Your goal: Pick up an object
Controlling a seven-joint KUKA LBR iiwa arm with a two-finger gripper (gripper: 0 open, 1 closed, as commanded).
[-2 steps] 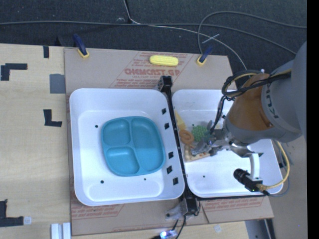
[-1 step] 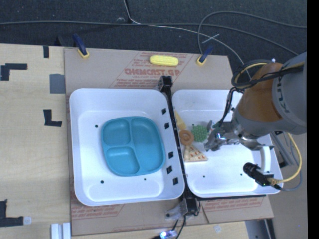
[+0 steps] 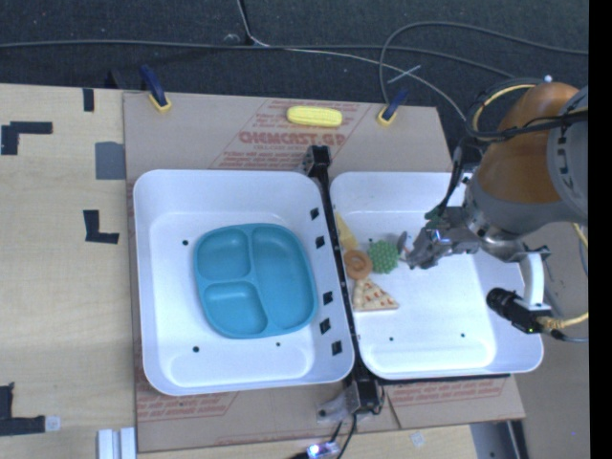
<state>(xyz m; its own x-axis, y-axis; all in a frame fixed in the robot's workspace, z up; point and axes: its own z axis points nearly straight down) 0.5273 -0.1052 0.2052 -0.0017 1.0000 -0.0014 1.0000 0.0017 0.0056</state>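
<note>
Green toy [image 3: 383, 254] sits just beside my end effector [image 3: 418, 252], whose opening I cannot tell; I'm on approach, next comes a careful descent over it

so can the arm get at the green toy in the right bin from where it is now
Probably yes. The gripper hangs inside the right bin just right of the green toy, with bare bin floor between them. The orange ring and waffle piece crowd its left side, away from the approach.
</note>
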